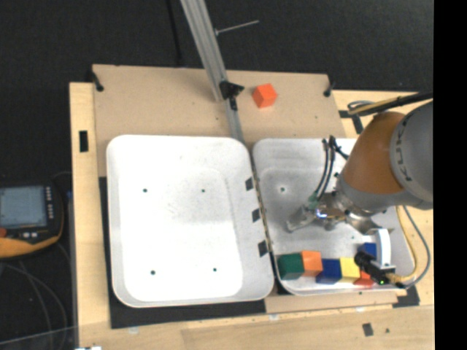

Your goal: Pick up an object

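Hand (300, 219) low in rt bin (281, 162), above blocks (321, 266).

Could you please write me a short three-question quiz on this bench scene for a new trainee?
1. True or false: the orange cube lies inside a bin.
2. Which block sits leftmost in the row along the right bin's near wall? A green B yellow C blue
3. Fill in: the gripper is over the ___ bin.

Key: 1 false, it lies on the board behind the bins. 2 A, the green block. 3 right.
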Controlling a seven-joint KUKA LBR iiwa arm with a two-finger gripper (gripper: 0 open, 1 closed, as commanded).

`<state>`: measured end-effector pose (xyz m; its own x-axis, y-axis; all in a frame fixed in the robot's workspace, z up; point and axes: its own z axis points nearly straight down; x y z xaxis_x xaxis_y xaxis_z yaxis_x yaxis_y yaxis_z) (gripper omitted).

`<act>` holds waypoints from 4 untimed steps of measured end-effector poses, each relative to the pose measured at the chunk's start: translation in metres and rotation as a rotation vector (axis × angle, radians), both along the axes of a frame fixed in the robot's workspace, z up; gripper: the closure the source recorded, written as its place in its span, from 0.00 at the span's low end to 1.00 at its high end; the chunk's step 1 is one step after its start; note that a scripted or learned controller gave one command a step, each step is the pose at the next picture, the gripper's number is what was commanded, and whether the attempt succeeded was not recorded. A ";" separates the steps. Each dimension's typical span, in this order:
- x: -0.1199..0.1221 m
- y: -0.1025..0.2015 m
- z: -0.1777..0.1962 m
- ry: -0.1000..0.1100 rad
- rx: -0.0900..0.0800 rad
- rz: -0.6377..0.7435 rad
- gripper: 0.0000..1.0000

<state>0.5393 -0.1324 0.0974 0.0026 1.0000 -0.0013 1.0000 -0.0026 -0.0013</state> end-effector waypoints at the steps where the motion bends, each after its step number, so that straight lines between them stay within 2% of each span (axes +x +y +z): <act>1: 0.110 -0.048 0.001 -0.009 -0.003 0.006 0.00; 2: 0.121 -0.079 0.003 -0.006 -0.002 0.001 0.00; 3: 0.101 -0.005 0.166 -0.012 0.000 0.009 0.00; 4: 0.070 -0.045 0.025 0.006 0.000 -0.001 0.00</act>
<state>0.6089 -0.1769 0.1225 0.0031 1.0000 -0.0011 1.0000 -0.0031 -0.0072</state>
